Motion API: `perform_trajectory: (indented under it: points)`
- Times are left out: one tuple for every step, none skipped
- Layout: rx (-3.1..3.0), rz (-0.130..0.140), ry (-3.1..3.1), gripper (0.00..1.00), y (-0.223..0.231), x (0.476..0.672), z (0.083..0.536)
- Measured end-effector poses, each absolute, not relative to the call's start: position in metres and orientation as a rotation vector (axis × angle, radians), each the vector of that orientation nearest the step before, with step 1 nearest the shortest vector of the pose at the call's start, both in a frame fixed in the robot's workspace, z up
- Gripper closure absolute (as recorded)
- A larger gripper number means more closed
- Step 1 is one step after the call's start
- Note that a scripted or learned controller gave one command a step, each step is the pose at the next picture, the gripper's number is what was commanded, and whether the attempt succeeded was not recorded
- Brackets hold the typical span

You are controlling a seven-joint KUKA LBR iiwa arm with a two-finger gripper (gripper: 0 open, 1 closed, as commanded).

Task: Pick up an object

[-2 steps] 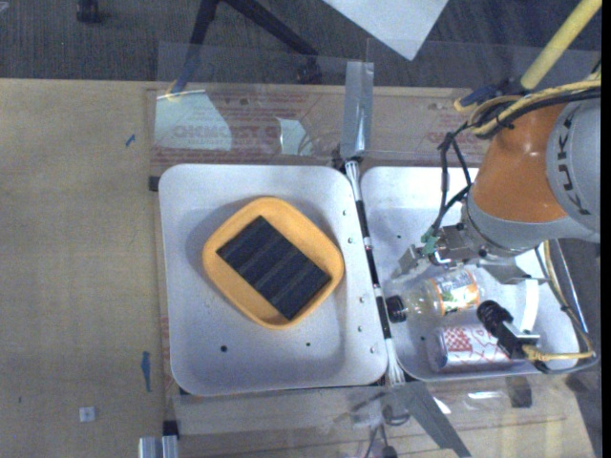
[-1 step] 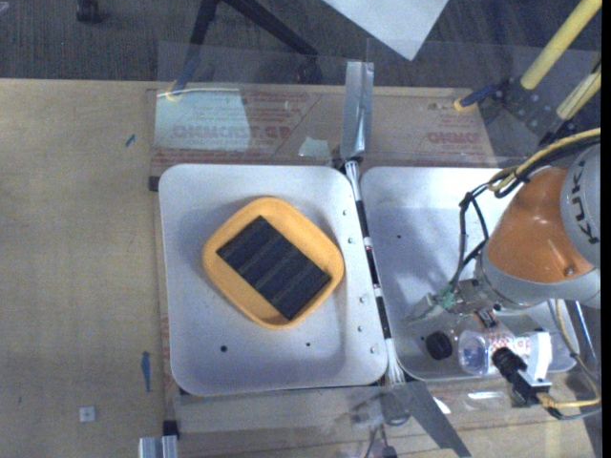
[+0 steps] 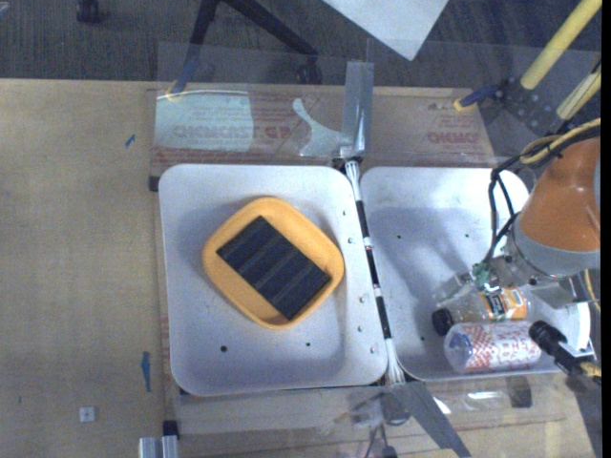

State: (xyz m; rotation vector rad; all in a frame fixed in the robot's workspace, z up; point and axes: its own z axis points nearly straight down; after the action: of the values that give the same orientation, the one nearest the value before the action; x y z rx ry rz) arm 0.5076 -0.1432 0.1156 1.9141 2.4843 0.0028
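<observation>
Right bin (image 3: pixel 420 218), near-right corner: clear plastic bottle (image 3: pixel 477 305) with dark cap, and red-patterned can (image 3: pixel 492 347) lying on its side just beside it. Gripper (image 3: pixel 492 280) directly above bottle; fingers' state: cannot tell. Judgement: both light, smooth, round, liable to roll; grip across mid-body. Left bin (image 3: pixel 191 208): yellow-rimmed dark pad (image 3: pixel 273 260), bulkier.

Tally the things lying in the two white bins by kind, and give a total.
Yellow tray with dark ribbed insert, left bin: 1
Clear bottle with black cap and orange label, right bin: 1
Red-and-white patterned can, right bin: 1
Total: 3
</observation>
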Motion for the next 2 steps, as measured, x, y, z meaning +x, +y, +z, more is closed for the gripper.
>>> perform_trajectory:
  points:
    - [1.81, 0.007, 2.553, 0.0, -0.102, 0.483, 0.089]
    - [2.062, 0.006, 2.362, 0.0, -0.111, 0.523, 0.088]
